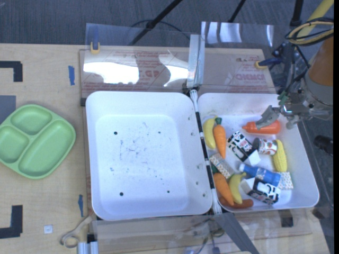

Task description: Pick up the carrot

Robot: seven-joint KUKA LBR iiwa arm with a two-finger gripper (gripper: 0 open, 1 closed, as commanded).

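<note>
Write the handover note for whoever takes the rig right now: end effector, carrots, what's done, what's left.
End effector: over the top of the right bin, right at an orange carrot; a grip on it can't be confirmed from this view.
Other carrots: one upright near the left wall, one lower by the front corner, among bananas and small packages.
Done: arm brought to the upper carrot.
Left: confirm the grasp, lift the carrot clear.
</note>
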